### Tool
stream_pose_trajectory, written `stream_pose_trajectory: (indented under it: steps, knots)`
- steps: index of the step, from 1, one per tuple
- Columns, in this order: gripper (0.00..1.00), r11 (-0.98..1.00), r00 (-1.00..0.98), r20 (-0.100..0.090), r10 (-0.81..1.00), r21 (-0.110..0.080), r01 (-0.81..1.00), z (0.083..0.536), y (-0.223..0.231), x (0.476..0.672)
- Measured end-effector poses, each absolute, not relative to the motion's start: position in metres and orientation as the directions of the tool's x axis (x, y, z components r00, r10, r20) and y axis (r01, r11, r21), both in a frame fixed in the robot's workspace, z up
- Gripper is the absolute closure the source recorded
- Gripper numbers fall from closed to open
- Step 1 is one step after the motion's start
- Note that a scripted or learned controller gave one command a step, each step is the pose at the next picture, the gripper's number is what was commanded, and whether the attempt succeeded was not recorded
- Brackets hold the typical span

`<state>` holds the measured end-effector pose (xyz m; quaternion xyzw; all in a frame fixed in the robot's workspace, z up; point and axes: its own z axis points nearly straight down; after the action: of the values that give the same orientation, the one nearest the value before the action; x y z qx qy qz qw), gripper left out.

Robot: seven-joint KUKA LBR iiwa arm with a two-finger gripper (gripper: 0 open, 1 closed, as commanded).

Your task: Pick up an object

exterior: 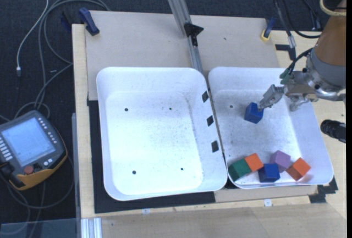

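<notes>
Block [253, 114]: we see a blue cube, tilted, in the right bin [308, 127].
Gripper [268, 100]: at the cube's 1 o'clock, one finger touching it; we cannot tell the opening or grip.

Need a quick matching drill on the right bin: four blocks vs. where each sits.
1. green block
2. purple block
3. lone blue block
4. blue block in the cluster

a. beside the claw, mid-bin
b. leftmost in the near-edge cluster
c. between the two orange blocks, farther back
d. between the two orange blocks, nearest the bin's front rim

Pairs: 1-b, 2-c, 3-a, 4-d
</notes>
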<state>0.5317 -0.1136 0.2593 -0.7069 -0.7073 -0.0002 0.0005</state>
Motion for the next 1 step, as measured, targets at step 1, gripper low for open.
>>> stream_pose_trajectory:
  steps: [1]
  knots:
    - [0.0,0.0,0.0,0.003,1.0,-0.009,1.0,0.095,-0.1311,0.5646]
